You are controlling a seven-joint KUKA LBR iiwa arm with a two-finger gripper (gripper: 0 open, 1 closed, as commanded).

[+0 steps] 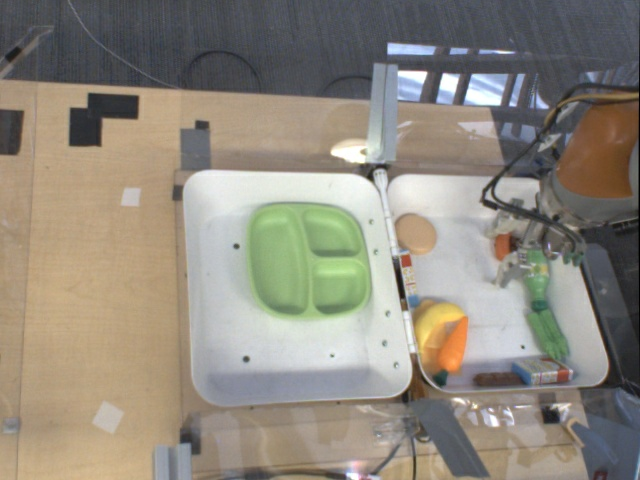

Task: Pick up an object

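Note:
My gripper (538,260) hangs low over the right side of the right bin (470,193), under the orange band of the arm. It looks open, its fingers (510,270) spread to either side of the top end of a light green item (538,280). Nothing is lifted. A small orange piece (503,247) lies just left of the gripper. Below it lies a dark green cucumber-like piece (549,332). A tan round bun (416,234) sits at the bin's upper left. A yellow fruit (436,320) and an orange carrot (453,346) lie at the lower left.
The left bin (215,268) holds a green divided plate (306,260). Along the right bin's front wall lie a brown bar (490,379) and a small colourful box (541,371). A raised divider (396,268) separates the bins. Bare floor shows in the right bin's middle.

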